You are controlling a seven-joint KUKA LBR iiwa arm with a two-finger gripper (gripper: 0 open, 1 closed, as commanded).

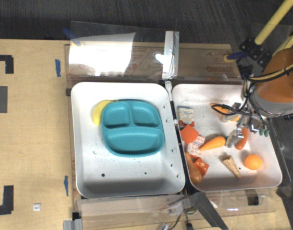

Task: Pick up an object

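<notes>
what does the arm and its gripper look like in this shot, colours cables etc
The arm enters from the right with a broad orange band above a grey wrist. Black cables loop around the wrist. The gripper below it is small, metallic grey with dark parts and reddish-orange tips. A pale yellow rod runs diagonally behind the arm.

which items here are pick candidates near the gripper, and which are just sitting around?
Job: two-finger gripper low in the right white bin; long orange carrot; round orange ball; tan wedge.

Lying about: teal divided plastic tray; yellow object under its edge; left white bin.
</notes>
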